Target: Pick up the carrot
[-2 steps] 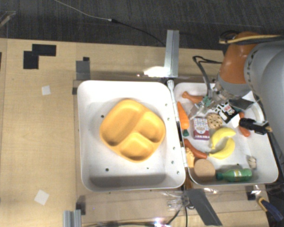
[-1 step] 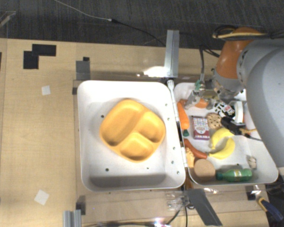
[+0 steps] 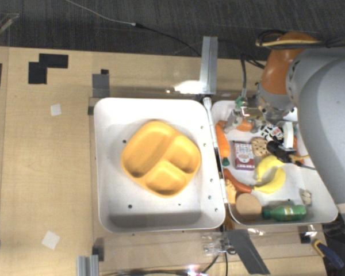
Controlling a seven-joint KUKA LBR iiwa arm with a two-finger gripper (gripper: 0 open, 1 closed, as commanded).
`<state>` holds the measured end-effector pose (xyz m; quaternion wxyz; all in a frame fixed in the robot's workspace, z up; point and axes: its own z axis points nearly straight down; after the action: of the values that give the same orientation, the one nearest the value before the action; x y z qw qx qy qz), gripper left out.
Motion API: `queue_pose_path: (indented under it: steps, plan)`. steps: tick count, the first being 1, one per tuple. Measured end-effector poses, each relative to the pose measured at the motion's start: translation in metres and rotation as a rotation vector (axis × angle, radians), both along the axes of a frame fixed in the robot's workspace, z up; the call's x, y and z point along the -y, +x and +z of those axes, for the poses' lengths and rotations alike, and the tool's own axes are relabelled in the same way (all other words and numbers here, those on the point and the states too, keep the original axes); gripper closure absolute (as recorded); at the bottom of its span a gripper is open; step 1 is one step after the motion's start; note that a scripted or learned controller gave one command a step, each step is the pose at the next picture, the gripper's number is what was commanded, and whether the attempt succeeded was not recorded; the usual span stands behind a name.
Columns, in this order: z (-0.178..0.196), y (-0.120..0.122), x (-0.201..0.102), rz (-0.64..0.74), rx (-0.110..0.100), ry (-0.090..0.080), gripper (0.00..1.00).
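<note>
- Camera view, writing: I find nothing legible. A small maroon packet (image 3: pixel 244 154) in the right bin (image 3: pixel 322 203) bears a picture of cookies, but its print is too small for me to read. The green bottle (image 3: pixel 284 213) lying along the bin's near wall shows no readable label.
- The carrot (image 3: pixel 222 141) lies against the right bin's left wall, just beside the packet, untouched.
- The left bin (image 3: pixel 103 154) holds a yellow divided plate (image 3: pixel 161 157).
- A banana (image 3: pixel 270 174) lies right of the packet.
- Hidden: the grey arm (image 3: pixel 325 137) covers the bin's right side. I see the gripper (image 3: pixel 254 115) at the far end amid clutter; I cannot tell its state.
</note>
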<state>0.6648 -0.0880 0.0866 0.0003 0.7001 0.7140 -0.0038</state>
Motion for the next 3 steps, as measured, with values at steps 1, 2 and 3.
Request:
queue_pose_path:
  steps: [1, 2, 3]
  plan:
    - [-0.001, 0.001, 0.001, -0.053, -0.008, 0.001, 0.0]
    - [0.009, 0.0, 0.003, -0.049, -0.018, -0.001, 1.0]
    - [0.011, 0.003, 0.001, -0.047, -0.004, 0.0, 0.0]
